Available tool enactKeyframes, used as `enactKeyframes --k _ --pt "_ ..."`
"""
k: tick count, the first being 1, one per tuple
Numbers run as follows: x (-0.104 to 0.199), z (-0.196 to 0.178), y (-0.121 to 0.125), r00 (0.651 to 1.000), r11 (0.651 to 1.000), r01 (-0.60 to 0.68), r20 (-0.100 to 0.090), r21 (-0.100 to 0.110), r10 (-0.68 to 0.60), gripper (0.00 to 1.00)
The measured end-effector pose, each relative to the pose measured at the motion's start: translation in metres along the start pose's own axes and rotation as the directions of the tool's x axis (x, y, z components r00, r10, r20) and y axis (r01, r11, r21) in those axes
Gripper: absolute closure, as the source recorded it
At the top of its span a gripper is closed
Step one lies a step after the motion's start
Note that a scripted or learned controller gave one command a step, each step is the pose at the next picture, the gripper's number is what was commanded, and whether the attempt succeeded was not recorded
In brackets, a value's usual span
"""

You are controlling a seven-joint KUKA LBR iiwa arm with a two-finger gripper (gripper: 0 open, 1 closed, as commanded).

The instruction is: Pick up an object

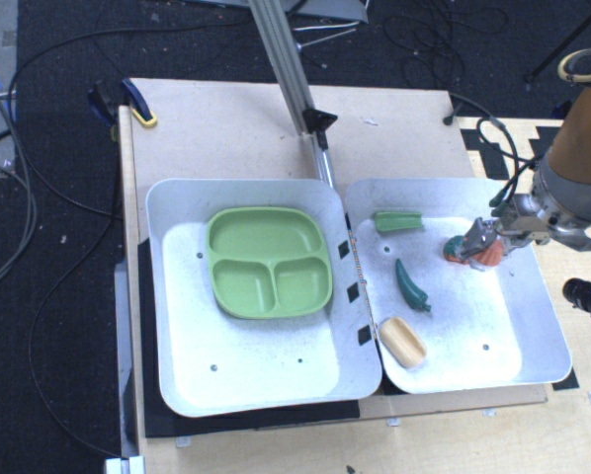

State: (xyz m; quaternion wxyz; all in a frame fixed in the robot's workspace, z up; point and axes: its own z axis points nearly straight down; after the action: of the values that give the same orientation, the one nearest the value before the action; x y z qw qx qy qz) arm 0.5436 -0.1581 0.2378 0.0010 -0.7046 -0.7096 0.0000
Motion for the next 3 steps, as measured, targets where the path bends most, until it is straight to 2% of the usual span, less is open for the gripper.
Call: enactKeyframes --k 3 --pt "0.162 -0.013 -0.035 1.000 1.000 0.001 -0.001 -0.001 -0.001 1.00"
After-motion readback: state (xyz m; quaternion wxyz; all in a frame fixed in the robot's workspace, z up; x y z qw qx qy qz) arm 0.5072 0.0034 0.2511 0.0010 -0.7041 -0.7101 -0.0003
